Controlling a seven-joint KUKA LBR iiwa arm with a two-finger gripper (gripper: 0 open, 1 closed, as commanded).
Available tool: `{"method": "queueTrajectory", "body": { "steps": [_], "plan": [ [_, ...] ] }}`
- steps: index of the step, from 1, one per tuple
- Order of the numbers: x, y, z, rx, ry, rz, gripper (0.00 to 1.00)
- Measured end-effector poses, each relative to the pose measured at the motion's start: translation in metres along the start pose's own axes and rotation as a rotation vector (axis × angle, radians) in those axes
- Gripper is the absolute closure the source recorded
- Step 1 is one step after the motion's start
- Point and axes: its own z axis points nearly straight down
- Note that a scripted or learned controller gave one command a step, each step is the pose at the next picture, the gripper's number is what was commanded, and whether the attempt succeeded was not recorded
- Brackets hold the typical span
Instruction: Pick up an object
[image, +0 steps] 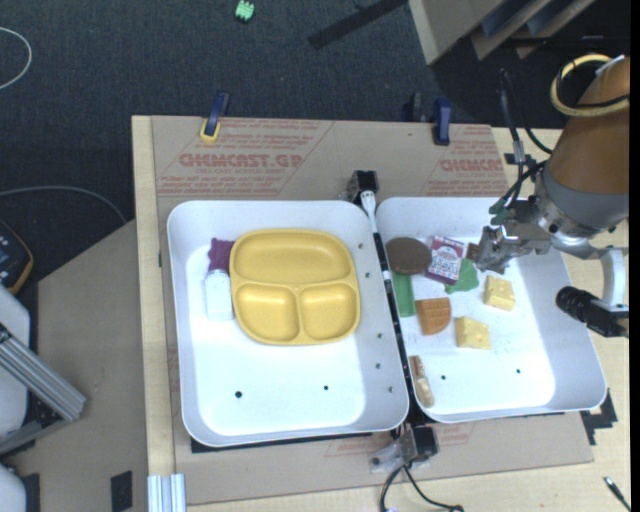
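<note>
Hovering my fingers (492, 250) over the right bin (560, 395), can't tell if they're spread or closed. Nothing picked yet; pink packet (446, 258) just at their 9 o'clock, cheese cube (499, 293) at 6.

Slanted overhead view of both bins (190, 300)

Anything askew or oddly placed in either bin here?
Nothing spilled or broken. The yellow divided plate lies partly over a purple item and a white bottle at the left bin's left side. In the right bin, the small items lie loosely clustered.
</note>
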Motion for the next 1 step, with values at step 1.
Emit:
{"method": "queueTrajectory", "body": {
  "steps": [1],
  "plan": [
    [0.0478,-0.0014,0.0094,0.007,0.003,-0.003,1.00]
  ]
}}
